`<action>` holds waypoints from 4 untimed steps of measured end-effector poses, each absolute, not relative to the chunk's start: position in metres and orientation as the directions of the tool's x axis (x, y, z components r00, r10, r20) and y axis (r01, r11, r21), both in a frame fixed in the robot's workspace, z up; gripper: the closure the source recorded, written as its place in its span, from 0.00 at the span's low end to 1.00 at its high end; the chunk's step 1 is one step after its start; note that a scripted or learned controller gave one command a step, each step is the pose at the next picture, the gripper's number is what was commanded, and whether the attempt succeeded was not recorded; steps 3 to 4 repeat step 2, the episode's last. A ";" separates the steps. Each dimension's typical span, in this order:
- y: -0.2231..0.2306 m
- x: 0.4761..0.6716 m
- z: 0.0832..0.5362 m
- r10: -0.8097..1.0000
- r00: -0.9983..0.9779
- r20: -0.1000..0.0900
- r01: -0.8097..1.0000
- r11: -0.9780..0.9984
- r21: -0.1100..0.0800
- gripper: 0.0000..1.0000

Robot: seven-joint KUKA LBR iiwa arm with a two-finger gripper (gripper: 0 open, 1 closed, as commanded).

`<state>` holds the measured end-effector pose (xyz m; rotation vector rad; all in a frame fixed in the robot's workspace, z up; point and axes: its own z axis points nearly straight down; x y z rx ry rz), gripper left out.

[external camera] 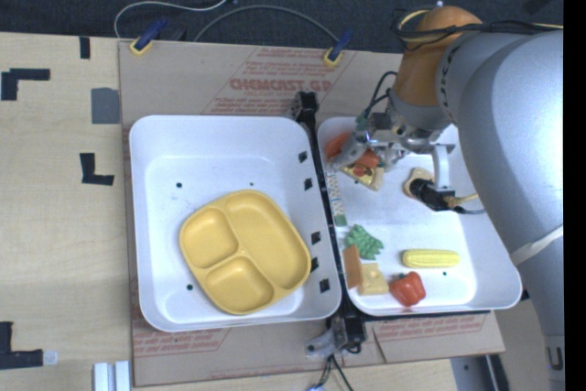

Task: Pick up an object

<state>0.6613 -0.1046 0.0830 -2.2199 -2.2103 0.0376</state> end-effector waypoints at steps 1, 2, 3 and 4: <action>-0.104 0.662 0.083 1.000 0.005 -0.012 1.000 -0.005 -0.026 0.00; -0.107 0.660 0.092 1.000 0.005 -0.017 0.999 -0.005 -0.034 1.00; -0.107 0.660 0.092 1.000 0.005 -0.017 0.999 -0.005 -0.034 1.00; -0.107 0.660 0.092 1.000 0.005 -0.017 0.999 -0.005 -0.034 1.00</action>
